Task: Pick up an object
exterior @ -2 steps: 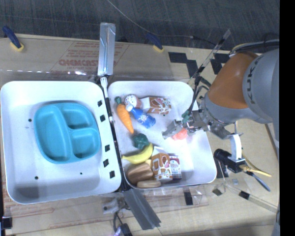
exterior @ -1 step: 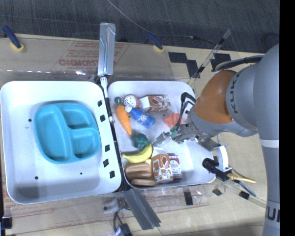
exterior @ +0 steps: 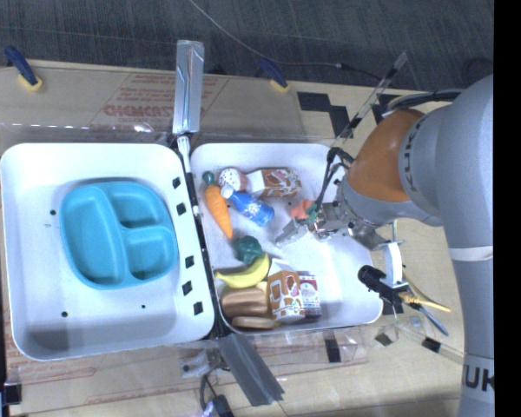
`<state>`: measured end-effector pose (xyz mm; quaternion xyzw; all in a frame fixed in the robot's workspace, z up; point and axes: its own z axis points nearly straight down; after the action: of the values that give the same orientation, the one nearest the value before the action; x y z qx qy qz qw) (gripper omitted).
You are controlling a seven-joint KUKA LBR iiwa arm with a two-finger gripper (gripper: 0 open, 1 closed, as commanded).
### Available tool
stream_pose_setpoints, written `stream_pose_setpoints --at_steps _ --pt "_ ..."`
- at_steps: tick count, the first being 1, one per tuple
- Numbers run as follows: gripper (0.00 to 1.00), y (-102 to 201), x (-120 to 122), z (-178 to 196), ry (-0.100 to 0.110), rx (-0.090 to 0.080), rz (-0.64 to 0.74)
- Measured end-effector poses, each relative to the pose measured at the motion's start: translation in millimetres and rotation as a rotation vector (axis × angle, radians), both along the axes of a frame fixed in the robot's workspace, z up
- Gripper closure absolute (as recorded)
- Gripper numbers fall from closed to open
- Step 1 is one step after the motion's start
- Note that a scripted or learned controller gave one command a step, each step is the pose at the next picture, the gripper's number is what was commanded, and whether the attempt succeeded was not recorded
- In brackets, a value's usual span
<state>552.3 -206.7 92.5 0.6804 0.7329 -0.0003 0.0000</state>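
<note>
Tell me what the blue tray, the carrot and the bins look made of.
Blue tray: likely moulded plastic, smooth, one even colour, rounded compartments. Carrot: probably a plastic toy, uniform orange. Bins: apparently thin white plastic, rounded corners, soft sheen.

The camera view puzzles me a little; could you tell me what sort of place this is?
Probably a robotics lab's grasping bench: a KUKA arm reaches over two white bins, one holding toy food like a carrot and banana.

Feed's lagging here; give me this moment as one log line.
gripper low in right bin | nearest: blue bottle | grasp: cannot tell | blue tray in left bin
</note>
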Motion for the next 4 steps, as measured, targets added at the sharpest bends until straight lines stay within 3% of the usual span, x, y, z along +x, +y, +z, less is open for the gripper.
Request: stream_pose_setpoints --at_steps 1,2,3,4 --pt "0.0 76 39 53 -0.004 0.003 0.061" --pt "0.0 45 50 -1 0.002 0.0 0.029" --pt "0.0 86 93 -6 0.045 0.001 0.155" --pt "1.0 90 99 6 0.021 -0.001 0.169"
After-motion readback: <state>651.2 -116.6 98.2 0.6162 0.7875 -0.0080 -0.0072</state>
